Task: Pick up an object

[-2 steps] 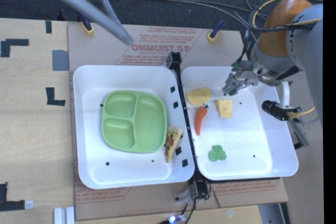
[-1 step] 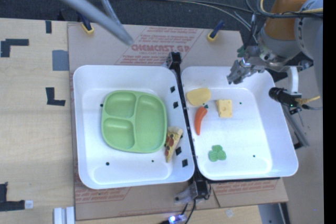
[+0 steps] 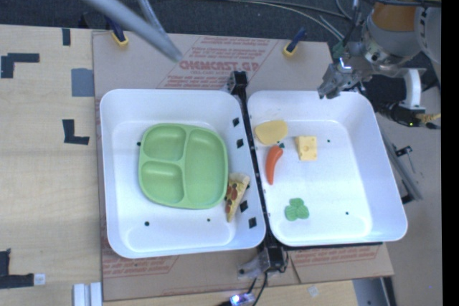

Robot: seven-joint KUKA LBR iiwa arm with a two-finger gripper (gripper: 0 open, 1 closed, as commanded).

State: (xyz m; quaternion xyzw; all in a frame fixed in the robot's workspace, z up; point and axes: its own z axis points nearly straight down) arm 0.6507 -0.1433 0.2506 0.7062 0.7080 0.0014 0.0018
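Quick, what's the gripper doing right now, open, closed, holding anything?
Gripper: above the right bin's far edge; whether it is open or closed cannot be told.

A robotics lab: a cardboard-covered bench [image 3: 215, 61] with taped marks, loose cables [image 3: 287, 11]; toy food in white bins [image 3: 115, 175].

bench [image 3: 43, 154] bears cardboard sheet [image 3: 215, 57] under two white bins [image 3: 118, 226].
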